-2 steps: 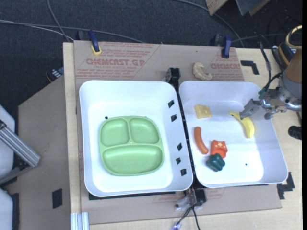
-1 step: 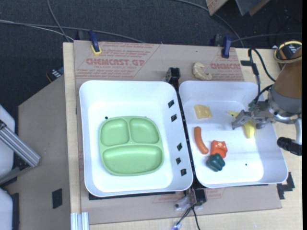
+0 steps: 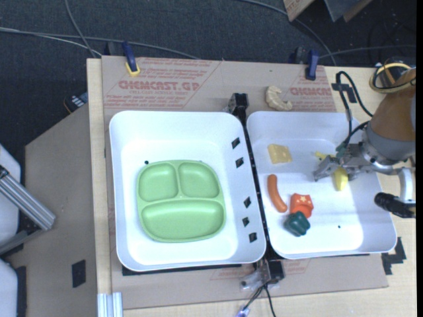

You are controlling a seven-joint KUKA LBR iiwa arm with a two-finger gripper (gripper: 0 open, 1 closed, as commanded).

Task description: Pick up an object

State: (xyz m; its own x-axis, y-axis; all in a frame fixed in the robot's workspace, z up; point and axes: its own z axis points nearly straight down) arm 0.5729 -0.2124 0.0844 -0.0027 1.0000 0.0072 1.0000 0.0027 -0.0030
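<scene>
In the right bin (image 3: 370,240) lie a pale yellow wedge (image 3: 279,154), an orange sausage (image 3: 277,193), a red-orange piece (image 3: 301,203) and a dark green piece (image 3: 297,224). A small yellow object (image 3: 340,179) lies further right, directly beneath the gripper (image 3: 334,169). The gripper hangs low over the bin's right half, on the grey arm with its orange band (image 3: 394,117). The gripper's body partly covers the yellow object, and I cannot see whether it holds that object.
The left bin (image 3: 125,137) holds a green divided plate (image 3: 180,200). A beige object (image 3: 279,98) lies on the cardboard behind the right bin. Black clips line the rim between the bins. Cables trail by the arm at the right.
</scene>
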